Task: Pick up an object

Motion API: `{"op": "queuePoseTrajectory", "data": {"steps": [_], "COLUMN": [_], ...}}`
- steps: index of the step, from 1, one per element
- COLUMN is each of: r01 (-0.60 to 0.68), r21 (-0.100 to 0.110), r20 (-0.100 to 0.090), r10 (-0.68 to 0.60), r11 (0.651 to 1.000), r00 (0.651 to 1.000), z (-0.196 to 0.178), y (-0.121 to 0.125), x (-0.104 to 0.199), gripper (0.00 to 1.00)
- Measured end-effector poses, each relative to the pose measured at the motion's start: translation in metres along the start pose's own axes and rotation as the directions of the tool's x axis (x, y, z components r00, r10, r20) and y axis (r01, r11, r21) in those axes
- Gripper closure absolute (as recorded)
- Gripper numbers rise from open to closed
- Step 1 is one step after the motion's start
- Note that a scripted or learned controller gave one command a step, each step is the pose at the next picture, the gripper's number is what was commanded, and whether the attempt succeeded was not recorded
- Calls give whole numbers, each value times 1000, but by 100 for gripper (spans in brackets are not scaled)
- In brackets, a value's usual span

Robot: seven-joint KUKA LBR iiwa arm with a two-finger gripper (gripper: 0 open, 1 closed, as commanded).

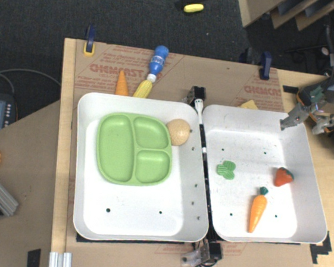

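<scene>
The right bin (pixel 245 130) holds three toys: an orange carrot with a green top (pixel 257 211), a red strawberry (pixel 283 176) and a small green leafy piece (pixel 227 169). In the left bin (pixel 128 212) lies a green divided plate (pixel 134 149), with a beige round object (pixel 178 131) touching its upper right corner. My gripper (pixel 293 117) hovers over the far right corner of the right bin. It is well apart from all three toys and I see nothing in it.
Behind the bins, on the cardboard, lie a blue and white bottle (pixel 157 62), a yellow corn cob (pixel 143 88), an orange cone-shaped piece (pixel 121 84) and a yellow scrap (pixel 249 104). A black clip (pixel 197 94) sits where the bins meet. Clamps hold the board's far edge.
</scene>
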State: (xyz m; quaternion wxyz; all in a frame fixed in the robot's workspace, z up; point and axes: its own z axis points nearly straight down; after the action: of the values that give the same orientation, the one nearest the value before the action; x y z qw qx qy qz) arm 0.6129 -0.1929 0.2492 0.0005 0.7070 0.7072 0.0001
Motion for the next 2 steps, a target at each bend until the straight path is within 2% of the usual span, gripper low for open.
{"op": "queuePoseTrajectory", "data": {"steps": [1,2], "r01": [0,-2], "r21": [9,8], "r20": [-3,-4], "r10": [0,2], "r11": [1000,1000], "r00": [1000,1000], "z": [173,165], "y": [4,-68], "x": [-1,19], "gripper": [0,0]}}
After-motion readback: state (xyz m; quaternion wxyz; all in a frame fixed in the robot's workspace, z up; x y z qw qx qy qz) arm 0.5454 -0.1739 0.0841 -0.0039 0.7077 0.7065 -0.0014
